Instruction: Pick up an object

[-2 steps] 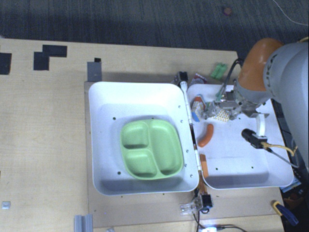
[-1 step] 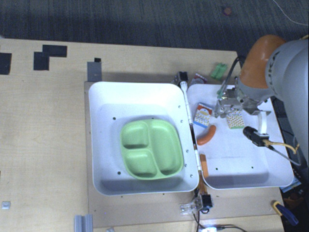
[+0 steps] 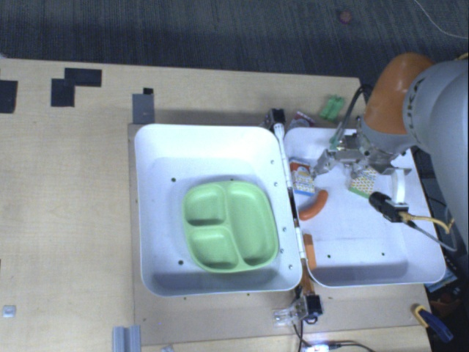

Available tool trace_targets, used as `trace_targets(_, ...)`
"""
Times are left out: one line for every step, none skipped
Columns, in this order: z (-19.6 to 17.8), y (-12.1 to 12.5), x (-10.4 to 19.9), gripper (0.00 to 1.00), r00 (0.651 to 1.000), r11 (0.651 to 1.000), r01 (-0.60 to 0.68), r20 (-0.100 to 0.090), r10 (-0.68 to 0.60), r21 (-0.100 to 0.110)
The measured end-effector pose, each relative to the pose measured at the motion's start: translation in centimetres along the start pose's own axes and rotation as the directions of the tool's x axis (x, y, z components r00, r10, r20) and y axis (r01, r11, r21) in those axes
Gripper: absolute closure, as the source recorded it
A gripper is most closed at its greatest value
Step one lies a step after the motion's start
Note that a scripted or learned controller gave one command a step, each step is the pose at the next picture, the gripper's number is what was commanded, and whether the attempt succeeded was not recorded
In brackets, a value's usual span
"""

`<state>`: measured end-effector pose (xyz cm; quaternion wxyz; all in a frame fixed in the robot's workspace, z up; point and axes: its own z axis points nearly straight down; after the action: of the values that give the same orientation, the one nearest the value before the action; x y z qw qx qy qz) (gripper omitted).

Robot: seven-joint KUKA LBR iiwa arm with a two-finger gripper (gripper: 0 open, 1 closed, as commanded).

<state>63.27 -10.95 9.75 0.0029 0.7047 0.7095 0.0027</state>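
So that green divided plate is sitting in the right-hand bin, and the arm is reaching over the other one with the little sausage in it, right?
Not quite. In the camera view the green divided plate sits in the left bin, not the right one. The rest holds: the arm's gripper is over the right bin, where the little sausage lies.

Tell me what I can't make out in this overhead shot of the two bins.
- Gripper: camera view, too small and blurred to tell how its fingers stand.
- Small packet by the right bin's left wall: print too small to read.
- Patterned item: partly covered by the wrist.
- Green object behind the bin: partly hidden by a cable.
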Motion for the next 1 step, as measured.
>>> trace_targets(1.05, -6.06, 0.35, 0.0, 1.0, 1.0, -0.005, 0.001, 0.005, 0.001)
